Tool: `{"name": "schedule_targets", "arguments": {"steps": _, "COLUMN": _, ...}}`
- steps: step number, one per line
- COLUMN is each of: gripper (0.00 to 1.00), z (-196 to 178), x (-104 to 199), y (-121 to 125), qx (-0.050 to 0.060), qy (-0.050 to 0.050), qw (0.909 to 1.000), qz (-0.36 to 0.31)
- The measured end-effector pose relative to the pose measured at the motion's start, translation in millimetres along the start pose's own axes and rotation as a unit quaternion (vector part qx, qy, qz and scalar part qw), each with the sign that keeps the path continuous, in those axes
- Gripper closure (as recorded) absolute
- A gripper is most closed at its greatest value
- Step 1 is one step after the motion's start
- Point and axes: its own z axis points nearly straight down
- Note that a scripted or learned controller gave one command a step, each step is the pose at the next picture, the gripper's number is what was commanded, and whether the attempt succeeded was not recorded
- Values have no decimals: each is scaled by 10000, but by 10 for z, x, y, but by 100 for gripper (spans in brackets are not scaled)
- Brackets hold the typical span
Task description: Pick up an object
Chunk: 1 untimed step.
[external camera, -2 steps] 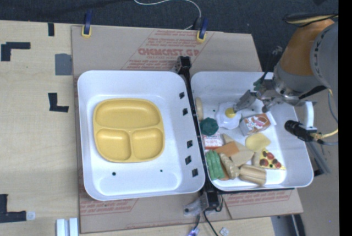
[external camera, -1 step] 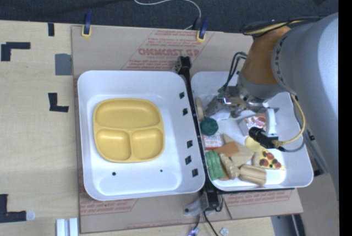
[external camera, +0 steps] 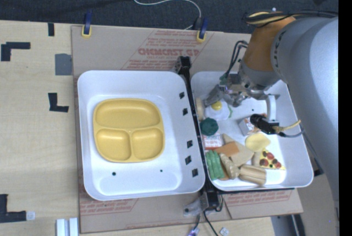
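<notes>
The right bin (external camera: 294,171) holds a crowded heap of small toy food pieces, any of which could be the object to pick: a dark green round piece (external camera: 209,127) near the bin's left wall, a small yellow ball (external camera: 216,106) just above it, a pale yellow rounded piece (external camera: 257,142) toward the middle, a green ridged piece (external camera: 213,165) lying along the lower left, a tan wedge (external camera: 230,148) and a tan log-shaped piece (external camera: 252,175) at the lower edge, and a pizza-like slice with red dots (external camera: 270,161) beside them. The pieces touch and overlap, leaving little bare floor between them. The gripper (external camera: 228,92) hangs over the upper left part of this bin, just beside the yellow ball; whether its fingers are spread or closed cannot be told from this angle, and nothing shows between them. The grey arm (external camera: 313,59) with its orange band (external camera: 263,45) covers the bin's upper right. The left bin (external camera: 88,174) carries a yellow divided tray (external camera: 129,129).
</notes>
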Motion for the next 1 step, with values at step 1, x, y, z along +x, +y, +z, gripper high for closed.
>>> {"name": "schedule_targets", "arguments": {"steps": 1, "gripper": 100, "z": -144, "x": 13, "y": 28, "qx": -58, "qy": -1, "qw": 10000, "qz": -9}}
